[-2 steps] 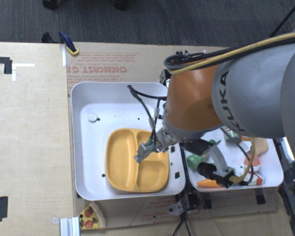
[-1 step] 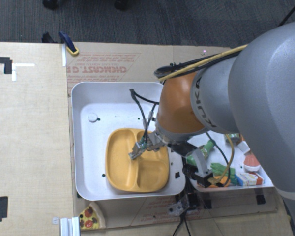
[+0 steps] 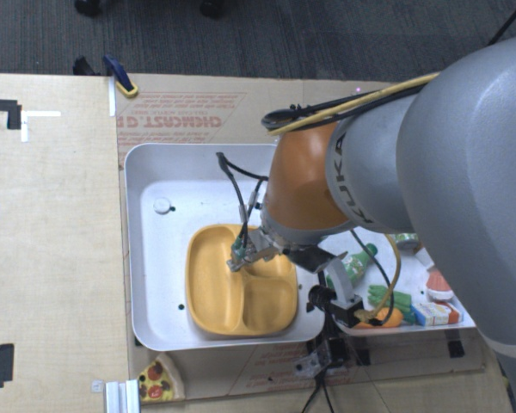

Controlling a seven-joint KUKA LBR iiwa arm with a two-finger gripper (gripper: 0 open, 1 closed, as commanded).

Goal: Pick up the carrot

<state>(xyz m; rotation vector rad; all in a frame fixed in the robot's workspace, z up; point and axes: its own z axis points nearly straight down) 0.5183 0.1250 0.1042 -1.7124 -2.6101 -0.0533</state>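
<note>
Tool [image 3: 239, 256] sits low over the yellow divided dish [image 3: 241, 280] in the left bin [image 3: 146, 256], at the dish's upper rim near the centre ridge. Finger state: cannot tell from this angle. Carrot [image 3: 387, 318] lies in the right bin [image 3: 460, 323], orange, beside green items [image 3: 361, 265] and a red-and-white piece [image 3: 439, 286]. Toy pizza slice [image 3: 156, 384] rests on the counter [image 3: 52, 274] below the left bin.
</note>
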